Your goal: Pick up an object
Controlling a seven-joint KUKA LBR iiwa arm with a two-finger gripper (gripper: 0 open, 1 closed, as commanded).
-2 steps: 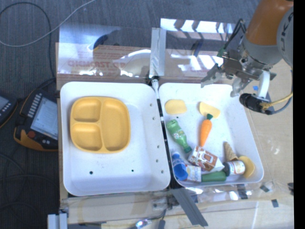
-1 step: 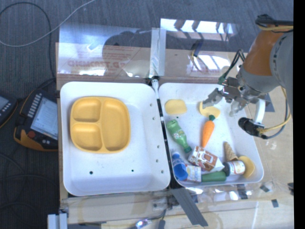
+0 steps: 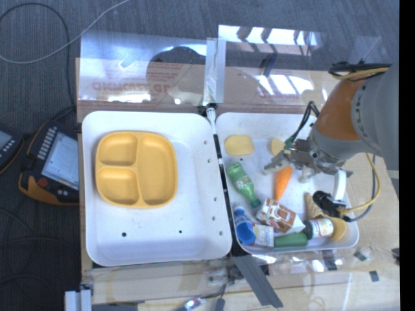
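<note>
Counter (image 3: 117, 83): two white bins are borne, side by side.
Right bin (image 3: 259, 125): a carrot (image 3: 282, 183) is seen at its middle.
Hand (image 3: 290, 162): spread wide, poised just above the carrot's top.
Left bin (image 3: 194, 225): a yellow tray (image 3: 137, 168) is held.

orange carrot (image 3: 281, 183), tapered, lying nearly upright in the right bin (image 3: 259, 131), green bottle (image 3: 242, 183) to its left

Hidden spots, as I see them
The claw (image 3: 290, 163) covers the carrot's (image 3: 282, 183) top; my arm (image 3: 363, 115) runs off the right edge.
</note>
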